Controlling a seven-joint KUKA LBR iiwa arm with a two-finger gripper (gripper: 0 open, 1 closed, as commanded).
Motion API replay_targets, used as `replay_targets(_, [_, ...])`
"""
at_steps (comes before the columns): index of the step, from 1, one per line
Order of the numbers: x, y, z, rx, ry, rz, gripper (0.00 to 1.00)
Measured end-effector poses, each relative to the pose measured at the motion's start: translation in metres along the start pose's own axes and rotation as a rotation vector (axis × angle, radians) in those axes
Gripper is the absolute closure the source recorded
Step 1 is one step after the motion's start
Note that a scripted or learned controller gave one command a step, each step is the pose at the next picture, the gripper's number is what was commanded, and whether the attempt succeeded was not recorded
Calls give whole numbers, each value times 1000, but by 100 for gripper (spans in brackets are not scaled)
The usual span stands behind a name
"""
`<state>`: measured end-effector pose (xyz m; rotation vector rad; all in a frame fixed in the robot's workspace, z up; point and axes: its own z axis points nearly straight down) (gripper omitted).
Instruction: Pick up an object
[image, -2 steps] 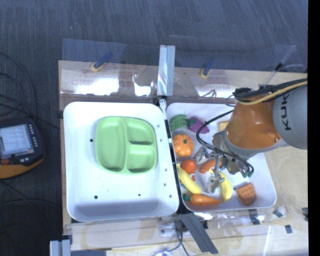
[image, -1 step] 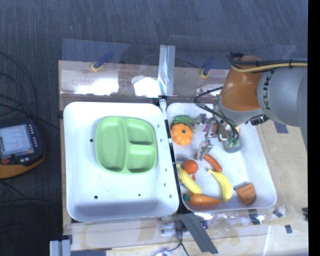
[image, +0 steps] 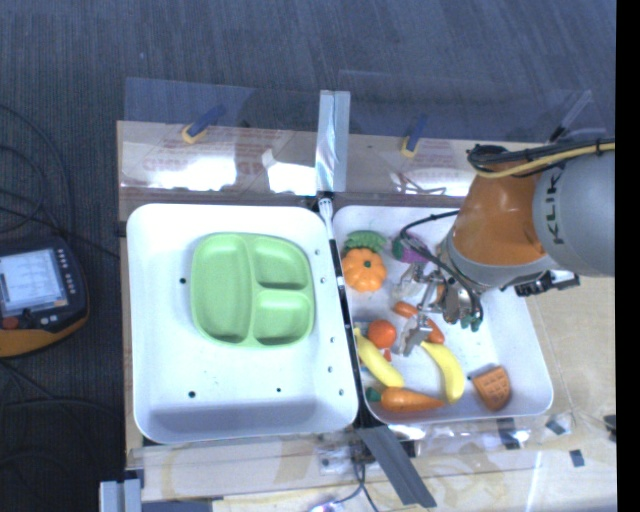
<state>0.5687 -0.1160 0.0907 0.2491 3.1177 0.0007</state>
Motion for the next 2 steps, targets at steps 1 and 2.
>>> replay_targets(1, [8,14,-1,9,-8,42,0])
replay_targets(2, [8,11,-1,9,-4,110,0])
